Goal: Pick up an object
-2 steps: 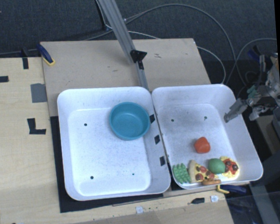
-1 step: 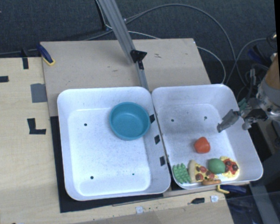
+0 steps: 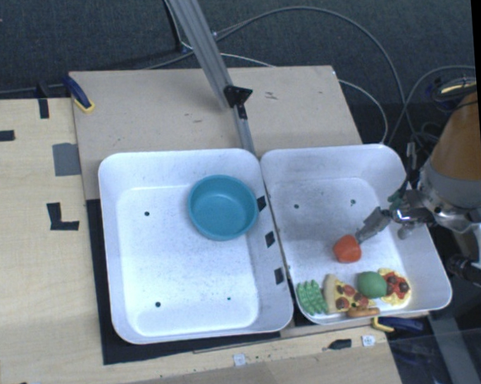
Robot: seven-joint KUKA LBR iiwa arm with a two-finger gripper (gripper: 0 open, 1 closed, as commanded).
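The red tomato-like toy [image 3: 347,250] is sitting loose on the floor of the right bin [image 3: 322,172], in its lower middle, and it is the likely pick target since the gripper [image 3: 368,229] is pointing straight at it. The tip is sitting just beside the toy's upper right, touching it or very nearly; too small to tell which. Whether the gripper is open or closed I cannot tell at this size, and nothing is visibly held.

The arm [image 3: 457,157] is reaching in over the bin's right rim at a slant, which is probably why the approach is coming from the upper right rather than from above.

Just below the red toy, a cluster is crowding the bin's near wall: a green ribbed piece [image 3: 310,297] at left, a pizza slice [image 3: 338,292], a green round toy [image 3: 370,284], and a yellow dotted piece [image 3: 395,285] at right. They are packed together, some touching, so there is little room on that side. A push downward is likely shoving the red toy into them.

Open floor is lying above and to the left of the red toy, so that is the free side for moving.

The left bin [image 3: 147,269] is holding a blue bowl [image 3: 223,207] near its upper right, well apart from the action.
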